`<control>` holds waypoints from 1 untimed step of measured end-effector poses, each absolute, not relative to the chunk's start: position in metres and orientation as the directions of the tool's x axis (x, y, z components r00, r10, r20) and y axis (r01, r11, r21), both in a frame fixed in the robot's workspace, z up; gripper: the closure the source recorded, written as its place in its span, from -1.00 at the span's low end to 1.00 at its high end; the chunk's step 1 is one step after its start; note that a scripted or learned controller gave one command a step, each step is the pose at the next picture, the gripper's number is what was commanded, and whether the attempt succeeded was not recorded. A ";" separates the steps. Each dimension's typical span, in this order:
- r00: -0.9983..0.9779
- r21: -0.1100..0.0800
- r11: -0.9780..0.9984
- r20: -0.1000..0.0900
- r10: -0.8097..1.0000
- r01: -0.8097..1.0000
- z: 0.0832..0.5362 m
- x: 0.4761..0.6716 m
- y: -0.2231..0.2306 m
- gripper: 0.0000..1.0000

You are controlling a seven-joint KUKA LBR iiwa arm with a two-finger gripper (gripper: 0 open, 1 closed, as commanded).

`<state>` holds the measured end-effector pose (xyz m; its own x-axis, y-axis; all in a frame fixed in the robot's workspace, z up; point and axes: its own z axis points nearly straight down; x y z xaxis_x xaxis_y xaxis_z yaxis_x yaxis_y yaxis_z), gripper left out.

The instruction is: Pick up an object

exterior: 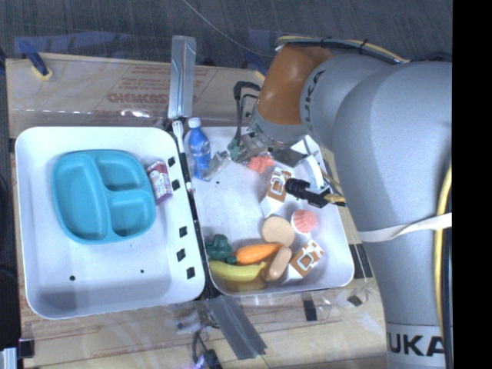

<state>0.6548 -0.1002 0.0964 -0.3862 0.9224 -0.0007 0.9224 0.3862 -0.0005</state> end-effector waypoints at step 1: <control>-0.386 -0.001 0.386 -0.001 0.922 0.922 0.096 0.655 -0.100 -1.00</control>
<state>0.6548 -0.1004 0.0964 -0.3861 0.9224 -0.0007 0.9224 0.3861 -0.0006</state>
